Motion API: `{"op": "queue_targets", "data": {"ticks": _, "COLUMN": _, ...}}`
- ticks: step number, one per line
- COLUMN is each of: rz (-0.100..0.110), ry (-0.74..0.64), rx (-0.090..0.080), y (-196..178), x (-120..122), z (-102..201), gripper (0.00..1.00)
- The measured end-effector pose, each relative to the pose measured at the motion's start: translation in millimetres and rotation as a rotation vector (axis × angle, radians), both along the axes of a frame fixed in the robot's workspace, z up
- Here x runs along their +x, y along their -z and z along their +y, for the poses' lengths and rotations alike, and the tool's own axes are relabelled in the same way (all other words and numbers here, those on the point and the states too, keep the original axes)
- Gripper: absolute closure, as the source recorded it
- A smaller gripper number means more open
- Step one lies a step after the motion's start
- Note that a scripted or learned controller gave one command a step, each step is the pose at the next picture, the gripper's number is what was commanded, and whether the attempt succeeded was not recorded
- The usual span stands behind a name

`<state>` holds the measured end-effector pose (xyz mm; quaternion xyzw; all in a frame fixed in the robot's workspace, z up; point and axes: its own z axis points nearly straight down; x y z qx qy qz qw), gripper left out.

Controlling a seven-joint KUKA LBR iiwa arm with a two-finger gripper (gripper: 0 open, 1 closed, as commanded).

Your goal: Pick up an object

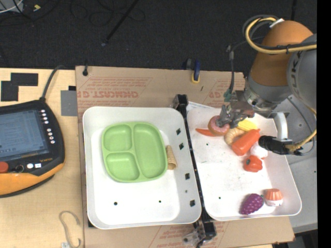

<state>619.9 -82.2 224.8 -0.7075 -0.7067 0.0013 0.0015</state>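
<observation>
Nearest edge: cardboard sheet [232, 234] under both bins, faint red print on it, too small to read here. Metal hook [70, 226] lies on the wooden bench [31, 211] at front left.

Right bin [227, 190], front part: purple grape bunch [251, 203] touching a small orange-and-white toy [273, 196], both near the front right corner. Further in, a small red pepper-like toy [253, 163], apart from the rest.

Left bin [129, 200]: green three-compartment plate [133, 151], flat, with a tan cone-like piece [171, 157] touching its right edge. Black clips along the divider between the bins.

Left of the bins: orange and grey teach pendant [26, 146], screen lit, text unreadable.

Right bin, far part: toy food cluster, all touching or overlapping. Orange carrot [245, 141], tan piece [232, 134], yellow piece [247, 124], pink donut [216, 124], thin red chili [206, 132] poking left. A white piece [258, 151] sits just right of the carrot.

Gripper [226, 119] is down at the cluster, over the donut's right side. Can't tell whether the jaws are open or closed, and no object is visibly between them. Grey arm with orange band [282, 50] and yellow cable loop above it.

Far: cardboard back strip with red mirrored or upside-down print, roughly "CHEMCAST GP", not sure. Blue clamp [196, 72] on its far edge. Dark carpet [129, 25] with cables behind.
</observation>
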Motion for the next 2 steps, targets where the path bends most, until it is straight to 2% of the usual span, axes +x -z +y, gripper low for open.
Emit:
{"op": "queue_targets", "data": {"ticks": 1, "rz": -0.001, "ry": 0.001, "rx": 0.001, "y": -13, "x": -8, "z": 2, "gripper": 1.0}}
{"op": "queue_targets", "data": {"ticks": 2, "rz": 0.002, "ry": -0.002, "rx": -0.001, "y": 9, "x": -10, "z": 3, "gripper": 1.0}}
